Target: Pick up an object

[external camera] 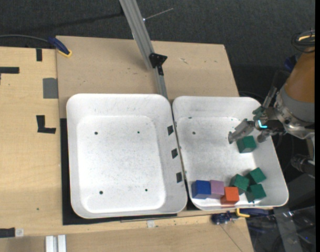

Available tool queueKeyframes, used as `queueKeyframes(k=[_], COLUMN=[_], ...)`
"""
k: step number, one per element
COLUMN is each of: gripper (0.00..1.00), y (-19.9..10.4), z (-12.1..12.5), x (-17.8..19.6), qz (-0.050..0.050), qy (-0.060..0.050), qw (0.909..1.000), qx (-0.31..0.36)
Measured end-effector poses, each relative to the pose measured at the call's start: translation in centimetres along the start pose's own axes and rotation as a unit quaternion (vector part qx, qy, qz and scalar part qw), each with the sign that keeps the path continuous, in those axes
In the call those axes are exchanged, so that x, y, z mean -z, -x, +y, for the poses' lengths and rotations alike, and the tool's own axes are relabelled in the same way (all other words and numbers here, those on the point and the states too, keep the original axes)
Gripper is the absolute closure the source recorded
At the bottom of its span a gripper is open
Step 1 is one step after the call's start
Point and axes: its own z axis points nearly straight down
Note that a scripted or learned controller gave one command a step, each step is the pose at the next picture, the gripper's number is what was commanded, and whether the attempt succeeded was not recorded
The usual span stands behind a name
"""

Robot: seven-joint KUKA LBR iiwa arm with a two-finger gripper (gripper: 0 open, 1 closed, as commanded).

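Wooden table [112,62] carries two white bins; the right bin [202,109] holds the blocks. Hand [247,134] hovers over it with fingers spread apart, gripping nothing. A green block [247,144] sits just below the fingertips, slightly skewed. Further down lie three green blocks [249,182], orange [231,195], purple [217,187] and blue [202,188] ones.

Arm: grey, reaching in from the right edge; orange band above the wrist, high at the right
Wrist: angled down and to the left
Gripper [249,132]: two fingers spread apart, tips pointing down-left; a small cyan light shows at its base
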Motion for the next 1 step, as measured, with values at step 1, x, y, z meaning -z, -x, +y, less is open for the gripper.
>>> queueKeyframes(k=[1], gripper=[0.00], y=[0.00], z=[0.07], x=[0.20], qz=[0.000], qy=[0.002], qw=[1.0000], qx=[0.001])
